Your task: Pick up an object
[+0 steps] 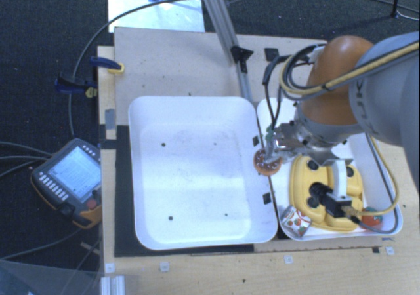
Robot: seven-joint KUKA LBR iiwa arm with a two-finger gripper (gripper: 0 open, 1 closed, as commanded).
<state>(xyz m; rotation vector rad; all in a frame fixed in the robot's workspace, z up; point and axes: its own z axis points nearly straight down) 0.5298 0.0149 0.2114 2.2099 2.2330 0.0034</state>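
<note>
Arm [367,84] reaches in from the right over the right bin [392,218]; tool [270,146] sits at that bin's left wall, right by the divide with the left bin [197,117]. A small brown round disc [267,164] hangs just below the tool tip, on the rim line between the bins. Looks pinched by the tool, but the contact is too small to confirm, so I can't tell whether the tool is open or closed on it. Other candidates in the right bin: a yellow toy [325,192] mid-bin, a patterned cup [295,220] at the near left corner, an orange-red bit [372,218] at the near right. Judgement: if the disc is held, lift straight up and slow, clear of the rim, no lateral drag. If it isn't held, re-centre over the disc away from the wall before closing.
</note>
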